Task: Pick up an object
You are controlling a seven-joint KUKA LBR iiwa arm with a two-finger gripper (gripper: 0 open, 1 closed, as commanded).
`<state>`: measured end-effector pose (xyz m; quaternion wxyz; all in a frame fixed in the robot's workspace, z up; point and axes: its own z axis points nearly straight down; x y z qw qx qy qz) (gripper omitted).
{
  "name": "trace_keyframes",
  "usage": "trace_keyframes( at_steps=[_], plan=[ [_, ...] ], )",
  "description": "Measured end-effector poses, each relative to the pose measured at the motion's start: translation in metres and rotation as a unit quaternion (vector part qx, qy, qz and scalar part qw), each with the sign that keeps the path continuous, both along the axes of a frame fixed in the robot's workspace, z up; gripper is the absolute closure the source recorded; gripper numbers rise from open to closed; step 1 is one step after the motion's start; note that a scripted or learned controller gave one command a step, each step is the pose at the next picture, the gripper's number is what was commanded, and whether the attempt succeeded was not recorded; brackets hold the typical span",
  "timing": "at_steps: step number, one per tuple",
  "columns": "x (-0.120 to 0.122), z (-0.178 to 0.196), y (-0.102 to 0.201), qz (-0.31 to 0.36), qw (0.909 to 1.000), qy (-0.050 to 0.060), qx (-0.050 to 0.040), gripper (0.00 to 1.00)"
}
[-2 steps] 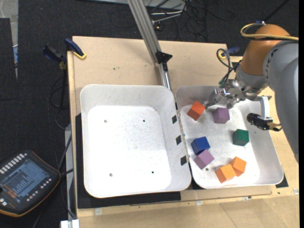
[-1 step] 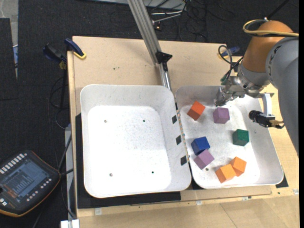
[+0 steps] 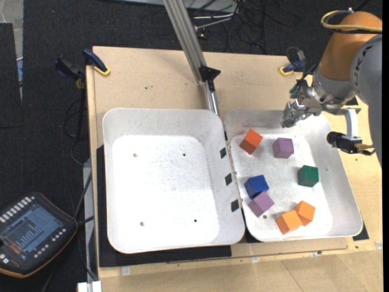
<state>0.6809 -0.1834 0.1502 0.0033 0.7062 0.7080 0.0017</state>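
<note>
While the gripper (image 3: 290, 118) hangs at one o'clock of the purple cube (image 3: 283, 147), its opening cannot be told; the approach seems in hand, descent next.

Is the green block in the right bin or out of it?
In. The green block lies on the floor of the right bin, near its right wall, apart from the other blocks and from the gripper.

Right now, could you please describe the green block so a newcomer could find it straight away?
Look in the right-hand shallow white bin, the one holding coloured blocks. Near its right wall, about halfway down, sits the dark green cube, standing apart from the others. It is the bin's one green block.
</note>
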Motion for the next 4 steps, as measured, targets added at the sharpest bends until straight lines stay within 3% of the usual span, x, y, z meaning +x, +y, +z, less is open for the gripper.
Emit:
trace_keyframes(
  at_steps=[1,2,4],
  plan=[
    [-0.001,0.045,0.003,0.0,1.0,0.0,0.0001,1.0],
    [0.0,0.059,0.004,0.0,1.0,0.001,0.0006,1.0],
    [-0.006,0.066,0.118,0.003,1.0,0.004,0.0024,1.0]
  ],
)
